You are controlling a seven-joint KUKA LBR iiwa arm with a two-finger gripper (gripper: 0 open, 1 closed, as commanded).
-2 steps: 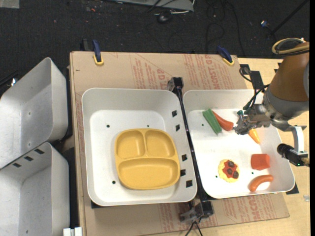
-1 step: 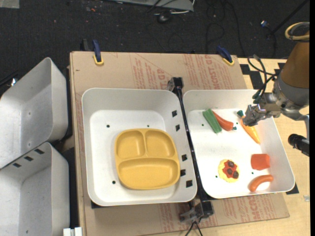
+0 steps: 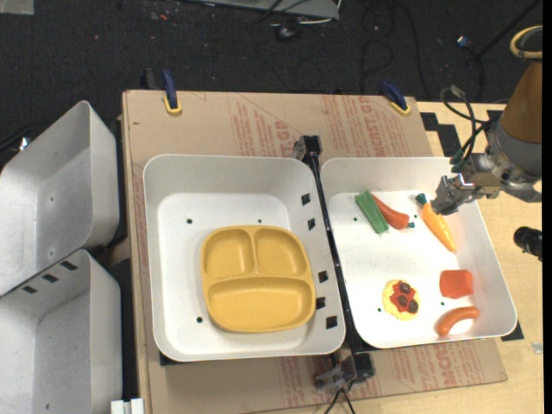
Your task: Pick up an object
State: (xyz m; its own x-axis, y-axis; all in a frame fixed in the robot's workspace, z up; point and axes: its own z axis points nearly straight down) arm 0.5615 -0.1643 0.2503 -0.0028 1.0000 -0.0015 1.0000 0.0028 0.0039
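**Inspection: gripper standing over the carrot at the far right of the right bin**

Camera view. The arm (image 3: 524, 115) is reaching in from the right, its orange band showing above the grey wrist. The gripper (image 3: 449, 195) is hanging over the far right part of the right bin (image 3: 498, 270), and whether its fingers are apart or together cannot be told from this angle. Nothing is showing between them.

The toy carrot (image 3: 437, 225) is lying directly beneath and just nearer the camera than the gripper, its green-tipped top end right at the gripper and its orange body running away toward the bin's right wall. Contact between the two cannot be confirmed. To the left of the gripper, a green bean-like piece (image 3: 373, 211) is lying at a slant, with a red-orange pepper-like piece (image 3: 396, 216) touching its right side; both are sitting apart from the gripper.

Nearer the camera than the gripper, well apart from it, a red block (image 3: 456, 283) is resting by the right wall. A sausage-shaped orange piece (image 3: 456, 320) is lying in the near right corner, and a small round pizza toy (image 3: 401, 299) is sitting to its left.

Far to the left of the gripper, the left bin (image 3: 172, 231) is holding a yellow divided tray (image 3: 257, 278) with three compartments. Both bins are resting on a cardboard sheet (image 3: 250, 123) covering the bench.
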